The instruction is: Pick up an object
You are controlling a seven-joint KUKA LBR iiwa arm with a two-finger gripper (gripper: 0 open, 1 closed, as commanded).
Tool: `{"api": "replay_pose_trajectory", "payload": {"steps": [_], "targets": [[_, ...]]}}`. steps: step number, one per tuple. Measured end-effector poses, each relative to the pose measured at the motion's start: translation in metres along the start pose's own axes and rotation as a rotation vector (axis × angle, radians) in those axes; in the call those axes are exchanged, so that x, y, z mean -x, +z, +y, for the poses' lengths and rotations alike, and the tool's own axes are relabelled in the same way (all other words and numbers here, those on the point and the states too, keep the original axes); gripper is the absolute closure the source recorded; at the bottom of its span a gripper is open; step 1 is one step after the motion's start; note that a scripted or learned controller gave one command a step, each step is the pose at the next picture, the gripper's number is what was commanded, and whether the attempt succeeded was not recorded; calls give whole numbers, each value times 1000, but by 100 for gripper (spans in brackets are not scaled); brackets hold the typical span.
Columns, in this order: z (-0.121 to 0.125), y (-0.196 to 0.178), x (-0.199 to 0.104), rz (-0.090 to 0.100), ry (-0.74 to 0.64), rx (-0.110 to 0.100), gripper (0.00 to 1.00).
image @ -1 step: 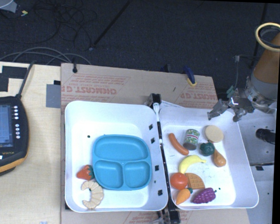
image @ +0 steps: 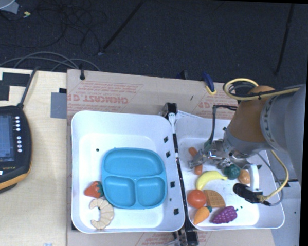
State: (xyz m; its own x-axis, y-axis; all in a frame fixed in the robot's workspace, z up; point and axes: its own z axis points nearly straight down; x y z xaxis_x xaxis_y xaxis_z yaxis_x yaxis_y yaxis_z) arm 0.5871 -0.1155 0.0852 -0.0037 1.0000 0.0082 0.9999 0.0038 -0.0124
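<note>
Tool sits low in the right bin — can't tell its state. Going left to right: strawberry, croissant and blue tray in the left bin, then tomato, banana, grapes — all loose.

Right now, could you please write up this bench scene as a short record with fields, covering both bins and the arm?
left bin: blue three-compartment plastic tray; red toy strawberry touching the tray's left edge; pale toy croissant below it
right bin: yellow toy banana, red toy tomato, orange toy carrot, purple toy grapes, tan waffle-like toy
arm: gripper low over the right bin's upper part
held object: none visible
bench left: black-and-orange control pendant
</note>
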Motion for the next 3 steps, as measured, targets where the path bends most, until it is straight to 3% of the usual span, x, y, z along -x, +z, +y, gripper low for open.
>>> {"api": "replay_pose_trajectory", "payload": {"steps": [1, 2, 3], "targets": [[-64, -1, -21, -5, 6, 5, 0], [-62, -12, -18, -7, 12, 8, 100], [-70, -192, -99, -5, -5, 26, 100]]}}
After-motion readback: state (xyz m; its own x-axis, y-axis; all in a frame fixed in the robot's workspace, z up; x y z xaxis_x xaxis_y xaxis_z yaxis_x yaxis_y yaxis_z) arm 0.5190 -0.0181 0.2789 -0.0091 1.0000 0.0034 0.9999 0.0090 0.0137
